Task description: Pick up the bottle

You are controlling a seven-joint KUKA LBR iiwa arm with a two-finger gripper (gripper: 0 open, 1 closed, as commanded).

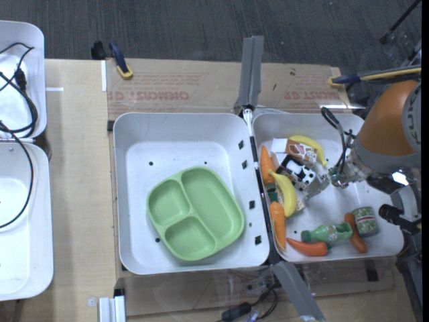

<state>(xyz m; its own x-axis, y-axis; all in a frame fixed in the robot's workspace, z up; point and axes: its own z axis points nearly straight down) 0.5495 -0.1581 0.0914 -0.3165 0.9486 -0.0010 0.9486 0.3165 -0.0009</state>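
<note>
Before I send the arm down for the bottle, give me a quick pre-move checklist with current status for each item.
1. Bottle located: ok. The green bottle lies on its side near the front of the right bin.
2. Gripper over the bottle: not ok. The gripper sits farther back, by the banana.
3. Gripper free of objects: cannot tell; clutter sits right under it.
4. Room around the bottle: not ok. A carrot touches its front side, and a small can sits beside its right end.
5. Bottle graspable across its body: ok, its top side is uncovered.
</note>
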